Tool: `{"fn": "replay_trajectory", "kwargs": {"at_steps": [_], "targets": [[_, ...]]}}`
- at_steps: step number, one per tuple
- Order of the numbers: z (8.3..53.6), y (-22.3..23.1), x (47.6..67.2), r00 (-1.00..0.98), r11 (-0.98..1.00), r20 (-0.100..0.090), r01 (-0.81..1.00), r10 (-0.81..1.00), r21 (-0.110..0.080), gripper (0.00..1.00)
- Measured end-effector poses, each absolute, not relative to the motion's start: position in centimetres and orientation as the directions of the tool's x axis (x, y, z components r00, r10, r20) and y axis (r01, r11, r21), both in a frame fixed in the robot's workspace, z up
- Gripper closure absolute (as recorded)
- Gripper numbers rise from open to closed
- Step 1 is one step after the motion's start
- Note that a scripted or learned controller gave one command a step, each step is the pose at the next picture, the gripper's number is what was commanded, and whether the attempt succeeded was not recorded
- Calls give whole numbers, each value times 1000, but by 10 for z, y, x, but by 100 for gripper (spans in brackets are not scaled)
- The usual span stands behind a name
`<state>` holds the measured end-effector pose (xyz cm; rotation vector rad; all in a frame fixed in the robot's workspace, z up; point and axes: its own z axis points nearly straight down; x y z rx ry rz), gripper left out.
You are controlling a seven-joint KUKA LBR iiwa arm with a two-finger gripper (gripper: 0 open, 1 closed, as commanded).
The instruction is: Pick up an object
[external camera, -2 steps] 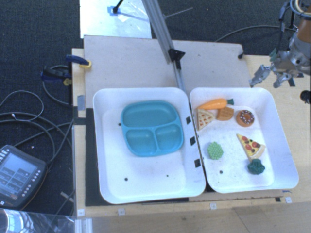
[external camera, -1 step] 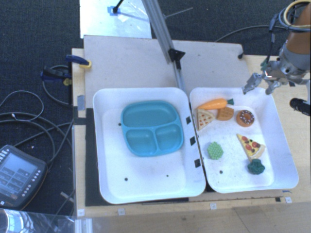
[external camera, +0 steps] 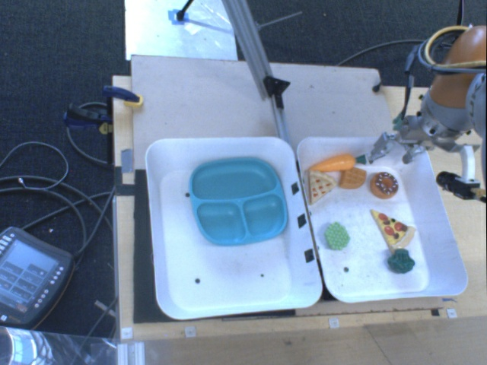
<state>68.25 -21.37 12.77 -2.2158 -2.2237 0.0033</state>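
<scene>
On the counter (external camera: 198, 90) two white bins sit side by side. The left bin (external camera: 175, 280) carries a blue divided plate (external camera: 237, 201) near its centre. The right bin (external camera: 445, 268) is where the pickings are, laid out like a dial: a toy carrot (external camera: 335, 163) at about eleven o'clock, a waffle wedge (external camera: 319, 185) just below it touching a brown cookie-like piece (external camera: 352, 178), a chocolate donut (external camera: 384, 185) at about one o'clock, a light green lettuce lump (external camera: 337, 236) at about seven, a pizza slice (external camera: 393, 229) near four, and a dark green broccoli (external camera: 401, 261) at five.

The claw (external camera: 394, 144) hangs over the bin's twelve-to-one o'clock rim, just right of the carrot's leafy end and above the donut. Its prongs look spread apart, with nothing caught between them.

From where I stand, the job has barely got going: every toy lies flat in the bin and none is lifted. Picking one, closing on it and raising it clear are all left to do; the carrot or donut looks nearest to hand
</scene>
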Motion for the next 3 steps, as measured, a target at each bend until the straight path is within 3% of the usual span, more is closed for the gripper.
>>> {"fn": "replay_trajectory", "kwargs": {"at_steps": [1,3], "targets": [[144,-214,685,-8,8,-4,1000,1000,7,100],[266,-212,686,-8,8,-3,1000,1000,9,100]]}}
